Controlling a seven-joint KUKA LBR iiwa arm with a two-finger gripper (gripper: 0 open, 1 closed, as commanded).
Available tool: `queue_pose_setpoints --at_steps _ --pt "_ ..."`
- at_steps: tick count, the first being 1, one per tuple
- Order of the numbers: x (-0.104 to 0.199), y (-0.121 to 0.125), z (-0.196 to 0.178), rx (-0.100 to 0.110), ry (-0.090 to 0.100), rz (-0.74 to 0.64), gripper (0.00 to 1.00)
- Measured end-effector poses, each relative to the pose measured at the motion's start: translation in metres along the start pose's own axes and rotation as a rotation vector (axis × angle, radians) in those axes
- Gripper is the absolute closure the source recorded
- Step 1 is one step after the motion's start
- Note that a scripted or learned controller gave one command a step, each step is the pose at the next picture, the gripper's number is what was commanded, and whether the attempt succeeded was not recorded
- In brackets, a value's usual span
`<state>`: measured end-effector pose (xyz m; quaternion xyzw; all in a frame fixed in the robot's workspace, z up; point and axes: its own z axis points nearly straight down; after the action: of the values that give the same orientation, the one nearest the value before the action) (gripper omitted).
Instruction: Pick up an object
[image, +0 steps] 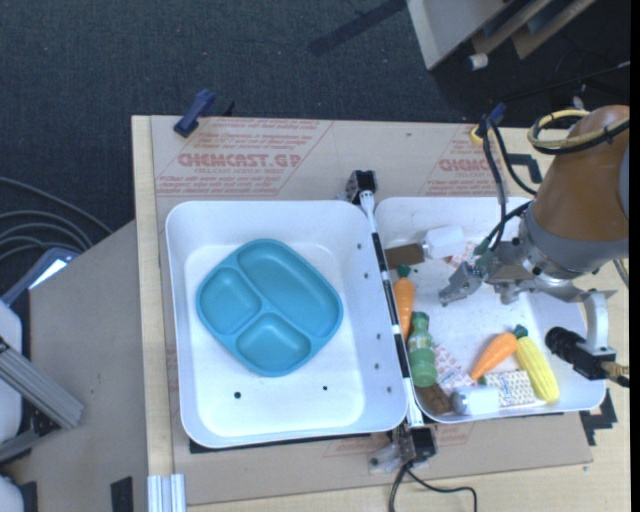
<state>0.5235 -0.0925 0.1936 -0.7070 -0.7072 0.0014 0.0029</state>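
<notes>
Hovering over the right bin (480, 215), my end effector (458, 287) hangs spread above two carrots (403, 303) (496, 353), one corn cob (536, 368), one bottle (421, 349).

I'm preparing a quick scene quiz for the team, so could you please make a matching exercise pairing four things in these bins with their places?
Things:
1. blue divided plate
2. corn cob
3. green bottle
4. gripper

Places:
A. near the right bin's right edge, beside a carrot
B. above the middle of the right bin
C. in the left bin
D. along the right bin's left wall

Pairs: 1-C, 2-A, 3-D, 4-B
</notes>
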Motion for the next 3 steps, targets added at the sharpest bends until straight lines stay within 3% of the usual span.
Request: queue_pose_setpoints --at_steps 1,2,3 --pt "-0.061 -0.017 0.103 -0.002 -0.001 0.001 0.00" --pt "-0.066 0.037 0.110 -0.004 -0.001 -0.001 0.00" --pt "-0.059 -0.026 0.111 -0.001 0.000 0.001 0.00"
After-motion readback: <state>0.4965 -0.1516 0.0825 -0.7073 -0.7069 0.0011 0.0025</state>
